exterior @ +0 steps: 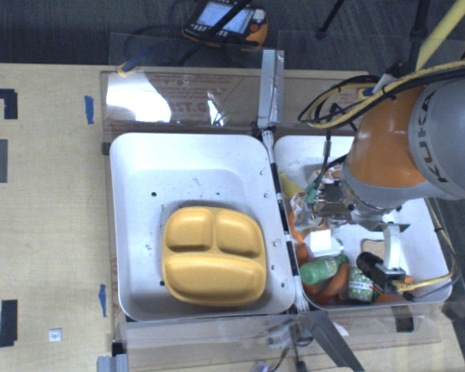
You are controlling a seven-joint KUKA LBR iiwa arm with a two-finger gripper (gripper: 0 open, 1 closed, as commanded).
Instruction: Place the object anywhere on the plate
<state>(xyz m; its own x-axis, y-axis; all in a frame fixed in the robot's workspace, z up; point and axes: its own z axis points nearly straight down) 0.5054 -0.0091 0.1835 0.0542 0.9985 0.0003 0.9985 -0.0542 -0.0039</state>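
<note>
Arm (403, 146) hung low over right bin (442, 239), above a pile of toy food (329, 273). Couldn't tell the tool's state. Yellow sectioned plate (215, 256) sat in left bin (139, 177).

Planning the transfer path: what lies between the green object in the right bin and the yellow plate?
In the camera view, the bins' adjoining white walls separate the green object from the yellow three-compartment plate.

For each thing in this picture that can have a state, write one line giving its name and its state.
Yellow plate: upright in the left bin, nothing on it.
Green object: lying in the right bin, among other items.
Gripper: down over the right bin.
</note>
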